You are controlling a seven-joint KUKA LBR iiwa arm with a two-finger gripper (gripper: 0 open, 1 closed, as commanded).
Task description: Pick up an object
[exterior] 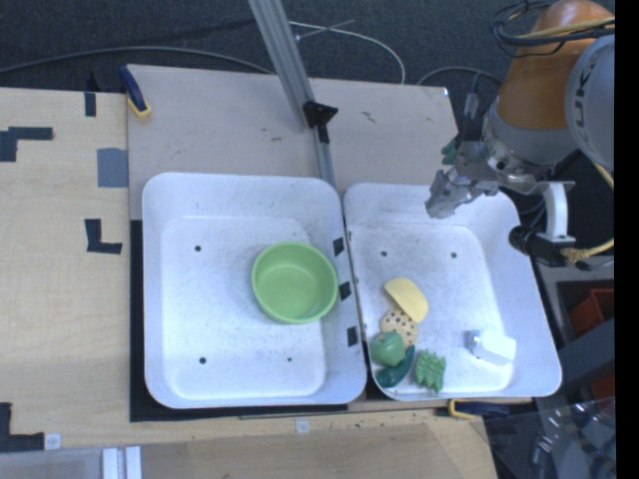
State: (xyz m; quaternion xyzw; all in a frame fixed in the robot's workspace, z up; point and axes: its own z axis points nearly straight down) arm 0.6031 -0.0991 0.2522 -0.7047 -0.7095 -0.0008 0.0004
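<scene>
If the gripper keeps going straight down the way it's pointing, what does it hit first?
Probably bare floor at the far edge of the right-hand shallow white bin. The gripper points there, apart from the toys; depth is uncertain.

The arm runs off the right edge. The gripper is blurred, its tips indistinct. A teal piece lies partly under the green toy.

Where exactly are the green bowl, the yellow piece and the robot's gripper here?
green bowl (294, 282), camera view, point on the bowl's inner floor.
yellow piece (406, 298), camera view, point on its top face.
gripper (442, 204), camera view, point at its lower tip.
</scene>
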